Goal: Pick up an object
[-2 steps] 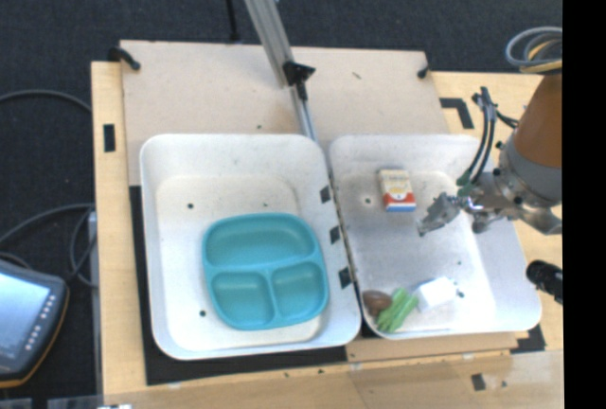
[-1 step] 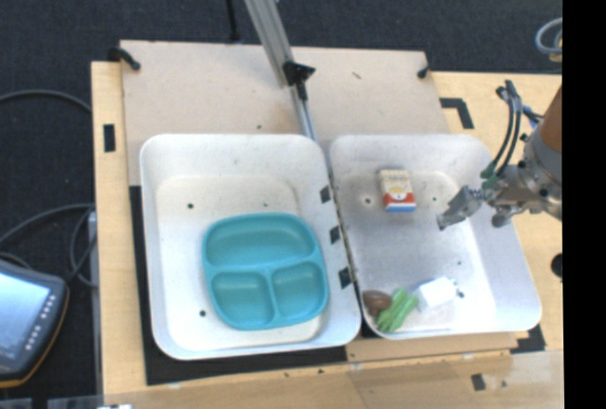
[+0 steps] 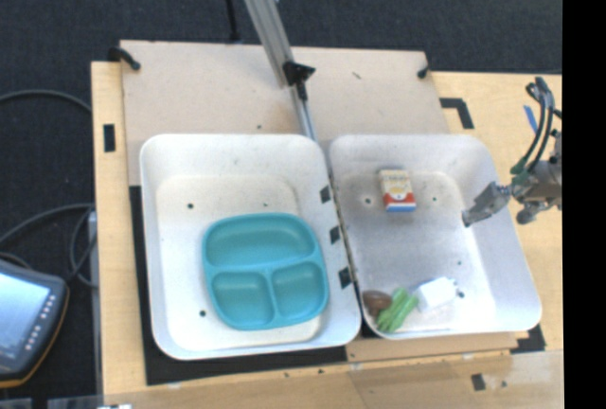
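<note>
**Pick not yet begun, gripper at the right rim**

Far left: a handheld screen device [image 3: 26,317] lying off the bench. In the left bin [image 3: 161,161], a teal divided plate [image 3: 264,270], flat, three compartments, nothing on it. At the seam between the bins, a slanted metal rail [image 3: 265,19] running up and away. In the right bin [image 3: 492,256], a small carton [image 3: 397,189] with red and blue print near the back, standing apart; at the front edge, a brown lump [image 3: 377,300], a green piece [image 3: 401,310] and a white block [image 3: 436,293] close together, possibly touching. At the right rim, the gripper [image 3: 485,204], above the bin wall, well apart from every candidate; open or closed: cannot tell at this size. Nothing visibly between it. Judged from that: nothing lifted so far; choice of object, approach, descent, grasp and lift all left to do.
</note>
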Robot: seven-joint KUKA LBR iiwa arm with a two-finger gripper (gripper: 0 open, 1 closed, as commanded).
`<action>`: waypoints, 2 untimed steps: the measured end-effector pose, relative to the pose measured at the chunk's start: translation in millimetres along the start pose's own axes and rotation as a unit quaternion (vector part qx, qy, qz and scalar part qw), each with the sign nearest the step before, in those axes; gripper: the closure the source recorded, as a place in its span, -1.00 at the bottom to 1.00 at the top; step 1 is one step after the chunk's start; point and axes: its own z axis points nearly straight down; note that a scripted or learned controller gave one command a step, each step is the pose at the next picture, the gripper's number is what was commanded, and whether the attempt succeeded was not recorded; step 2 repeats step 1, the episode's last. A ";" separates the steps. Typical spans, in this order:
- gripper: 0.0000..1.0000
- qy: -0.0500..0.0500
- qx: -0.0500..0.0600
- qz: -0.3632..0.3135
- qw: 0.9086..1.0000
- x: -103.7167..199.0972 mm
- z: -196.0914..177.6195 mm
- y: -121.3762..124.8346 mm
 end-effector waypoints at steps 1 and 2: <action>-1.00 0.000 -0.001 -0.001 1.000 -41.7 -16.0 18.2; -1.00 0.000 -0.001 -0.001 1.000 -41.7 -16.0 18.2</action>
